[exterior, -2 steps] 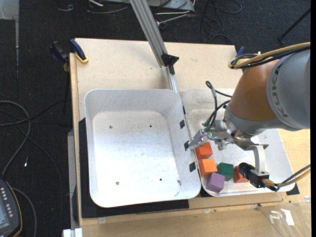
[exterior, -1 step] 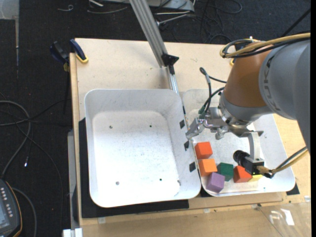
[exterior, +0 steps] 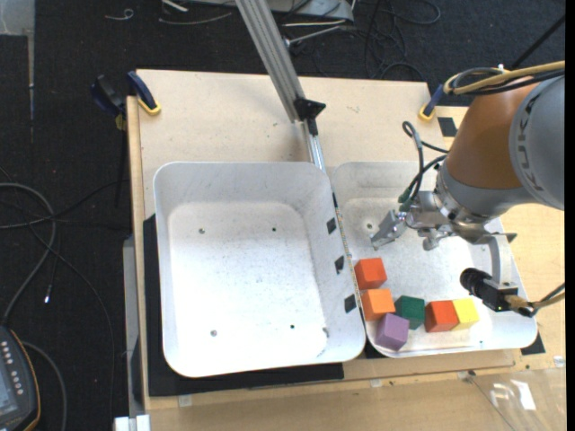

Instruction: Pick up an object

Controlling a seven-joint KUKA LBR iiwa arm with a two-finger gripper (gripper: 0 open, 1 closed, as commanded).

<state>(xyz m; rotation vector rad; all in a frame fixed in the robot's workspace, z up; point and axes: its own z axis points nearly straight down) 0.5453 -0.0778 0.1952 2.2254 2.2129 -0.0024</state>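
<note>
Gripper [exterior: 388, 232]: poised over right bin [exterior: 359, 187], nothing seen held; jaw opening can't be told. Blocks clustered at bin's near edge; orange block [exterior: 370, 272] nearest, prob. target.

Six small coloured cubes lie clustered at the near end of the right-hand shallow white bin [exterior: 503, 335]. An orange-red cube [exterior: 370, 271] sits farthest back, a lighter orange cube [exterior: 378, 303] just in front of it. A purple cube [exterior: 392, 330] lies nearest the rim, beside a dark green cube [exterior: 411, 309]. A red-orange cube [exterior: 440, 315] touches a yellow cube [exterior: 466, 312].
</note>
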